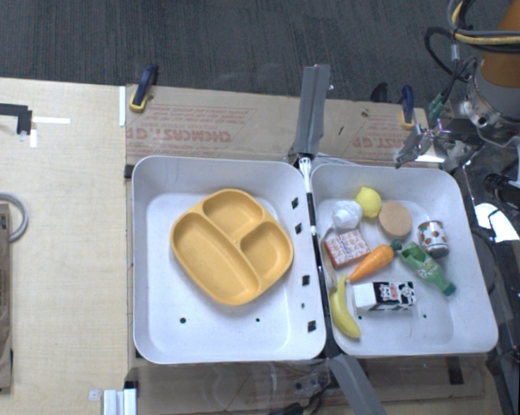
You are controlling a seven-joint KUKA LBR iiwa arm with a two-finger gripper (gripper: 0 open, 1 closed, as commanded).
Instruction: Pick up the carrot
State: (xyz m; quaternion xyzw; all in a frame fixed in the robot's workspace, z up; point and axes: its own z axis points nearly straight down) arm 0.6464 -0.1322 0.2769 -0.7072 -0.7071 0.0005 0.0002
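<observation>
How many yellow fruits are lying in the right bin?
2. The lemon lies near the back of the right bin, beside a round tan disc. The banana lies near the front left, below the carrot. None seems hidden.

Two white bins (147, 240), one yellow plate (233, 244), one carrot (371, 260), one banana (343, 313).

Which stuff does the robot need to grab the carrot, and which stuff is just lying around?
For the job: carrot, claw.

Just lying about: yellow plate, lemon, banana, milk carton, green bottle, small can, round biscuit, red box.
</observation>
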